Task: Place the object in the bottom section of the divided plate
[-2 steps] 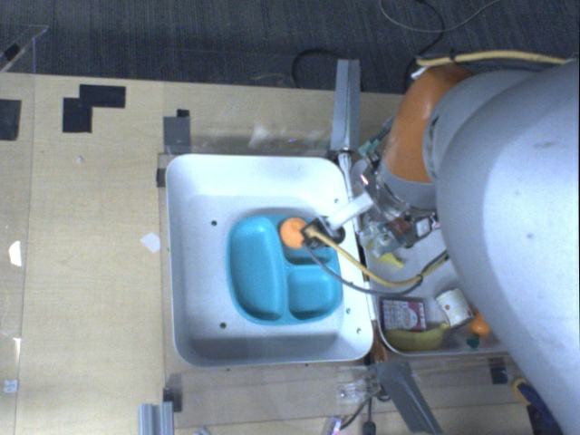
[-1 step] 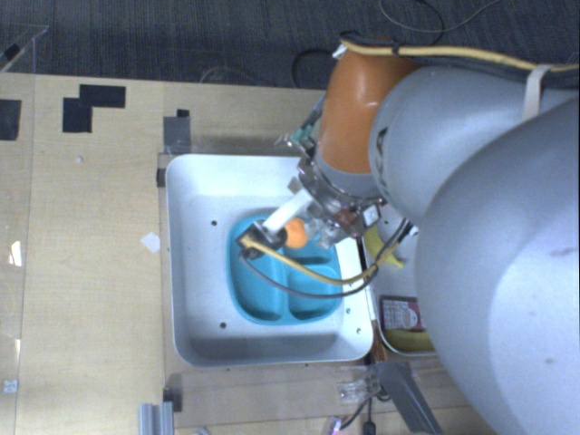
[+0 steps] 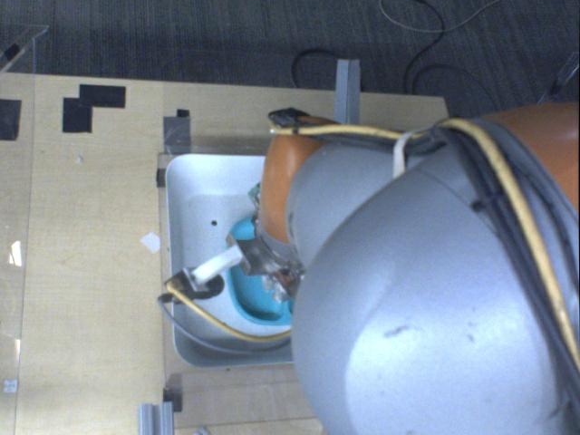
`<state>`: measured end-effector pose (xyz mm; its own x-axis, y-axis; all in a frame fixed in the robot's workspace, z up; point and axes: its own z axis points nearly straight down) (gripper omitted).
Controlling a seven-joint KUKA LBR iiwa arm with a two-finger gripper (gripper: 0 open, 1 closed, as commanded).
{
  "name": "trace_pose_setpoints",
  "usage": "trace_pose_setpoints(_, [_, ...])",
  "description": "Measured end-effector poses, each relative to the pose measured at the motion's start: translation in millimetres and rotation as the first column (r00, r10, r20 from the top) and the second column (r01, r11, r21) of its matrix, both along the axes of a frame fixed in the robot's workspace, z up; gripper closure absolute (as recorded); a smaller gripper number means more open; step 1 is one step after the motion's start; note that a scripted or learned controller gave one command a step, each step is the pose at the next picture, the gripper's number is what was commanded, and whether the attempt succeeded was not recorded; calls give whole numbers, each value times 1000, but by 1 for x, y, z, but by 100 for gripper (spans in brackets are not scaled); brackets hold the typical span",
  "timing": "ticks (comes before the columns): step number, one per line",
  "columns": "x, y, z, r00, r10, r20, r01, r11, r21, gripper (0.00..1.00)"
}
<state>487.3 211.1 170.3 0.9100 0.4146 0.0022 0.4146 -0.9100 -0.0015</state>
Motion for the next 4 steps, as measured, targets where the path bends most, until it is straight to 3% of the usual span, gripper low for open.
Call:
trace_pose_setpoints(1, [0, 0, 0, 1000, 0, 0, 0, 1000, 0, 0])
trace_pose_setpoints(2, [7, 9, 122, 1000, 8, 6, -8, 1000, 0, 0])
trace_pose_setpoints(3, [9, 8, 132, 1000, 7, 12, -7, 1000, 1, 100])
trace_pose_setpoints(4, [80, 20, 118, 985, -173, 3, 173, 985, 1, 100])
